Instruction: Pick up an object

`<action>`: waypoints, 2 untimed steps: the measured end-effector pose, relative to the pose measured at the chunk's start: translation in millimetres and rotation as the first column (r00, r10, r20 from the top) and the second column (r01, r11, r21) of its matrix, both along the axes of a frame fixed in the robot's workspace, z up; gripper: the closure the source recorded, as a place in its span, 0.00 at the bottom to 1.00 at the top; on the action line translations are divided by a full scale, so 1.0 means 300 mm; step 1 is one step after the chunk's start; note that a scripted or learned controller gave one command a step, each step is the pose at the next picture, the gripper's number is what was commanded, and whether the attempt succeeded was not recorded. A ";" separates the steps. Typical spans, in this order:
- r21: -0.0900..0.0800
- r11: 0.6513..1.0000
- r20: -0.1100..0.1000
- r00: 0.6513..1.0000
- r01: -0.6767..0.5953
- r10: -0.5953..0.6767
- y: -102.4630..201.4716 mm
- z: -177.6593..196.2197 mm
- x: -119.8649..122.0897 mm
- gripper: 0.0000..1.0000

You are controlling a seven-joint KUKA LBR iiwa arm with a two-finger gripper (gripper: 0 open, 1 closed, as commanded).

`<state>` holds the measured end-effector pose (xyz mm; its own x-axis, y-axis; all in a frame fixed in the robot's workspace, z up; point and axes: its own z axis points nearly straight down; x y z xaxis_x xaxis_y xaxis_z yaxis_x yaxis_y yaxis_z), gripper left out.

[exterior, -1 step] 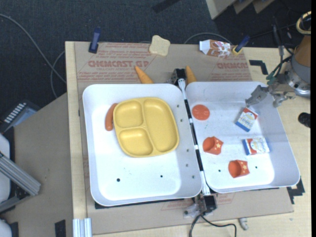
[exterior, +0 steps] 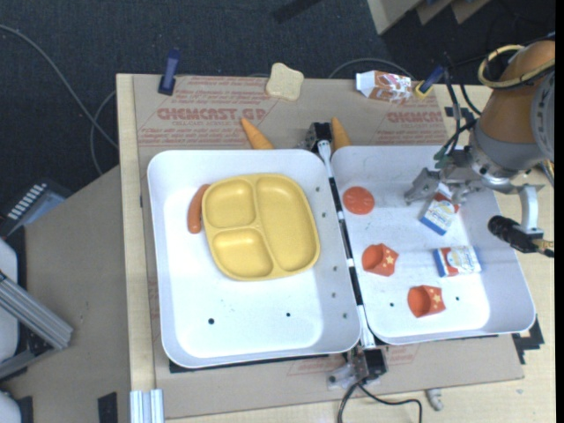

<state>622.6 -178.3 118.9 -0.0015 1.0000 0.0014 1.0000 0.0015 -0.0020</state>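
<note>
My gripper (exterior: 439,190) hangs over the back right part of the right bin (exterior: 493,320), its fingers spread open. A small white, blue and red carton (exterior: 438,215) lies tilted just below them, its top end reaching into the gap; I cannot tell if the fingers touch it. A second similar carton (exterior: 456,260) lies flat nearer the front. The same bin also holds a red round disc (exterior: 358,201), a red block with a yellow star (exterior: 380,259) and a red cup-like piece (exterior: 426,300).
The left bin (exterior: 256,333) holds a yellow divided plate (exterior: 261,226) with a sausage (exterior: 195,210) beside it. Behind the bins lie a bread slice (exterior: 285,80), two carrot pieces (exterior: 256,134), a small carton (exterior: 385,85) and a blue clip (exterior: 168,70).
</note>
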 end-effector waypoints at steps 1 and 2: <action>-0.001 1.000 0.002 1.000 0.002 -0.002 -0.095 -0.113 -0.037 0.00; -0.001 1.000 0.001 1.000 0.002 -0.002 -0.062 -0.114 -0.083 0.00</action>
<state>597.7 -196.8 84.7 0.0000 1.0000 0.0004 1.0000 0.0000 -0.0015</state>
